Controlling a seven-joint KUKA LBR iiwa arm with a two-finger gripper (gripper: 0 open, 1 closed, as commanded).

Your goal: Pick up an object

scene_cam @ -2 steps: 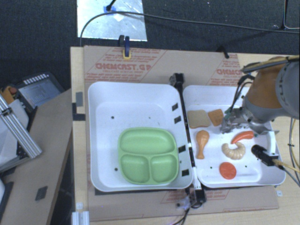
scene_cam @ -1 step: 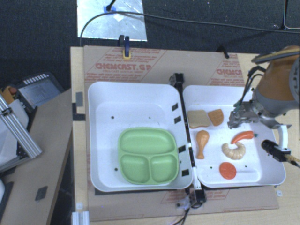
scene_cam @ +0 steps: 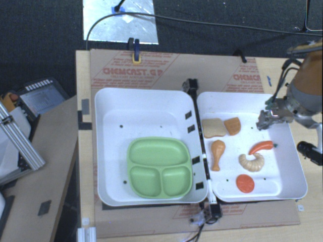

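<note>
Gripper: the grey two-finger gripper (scene_cam: 264,119) sits over the upper right part of the right bin, at the end of the grey arm (scene_cam: 309,92) with its orange band, which reaches in from the right; whether it is apart or together cannot be told at this size, and no object shows between its tips.
Right bin: the shallow white plastic bin (scene_cam: 292,185) on the right holds all the toy foods.
Bread: a tan, slice-shaped toy bread piece (scene_cam: 213,128) lies in the upper left of the right bin, touching the small orange-brown chunk (scene_cam: 232,125) just to its right.
Drumstick: an orange toy chicken drumstick (scene_cam: 217,154) lies below the bread, near the divide between the bins.
Pepper: a red toy chilli pepper (scene_cam: 261,147) lies below the gripper, apart from it.
Shrimp: a curled pale-and-orange toy shrimp (scene_cam: 252,161) lies just beneath the pepper.
Tomato: a round red toy tomato slice (scene_cam: 245,183) rests near the front edge of the right bin.
Left bin: the shallow white plastic bin (scene_cam: 116,110) on the left holds a light green plastic plate with three compartments (scene_cam: 159,166), set toward its front right.
Surface: a brown cardboard-covered surface (scene_cam: 151,69) carries both bins side by side.
</note>
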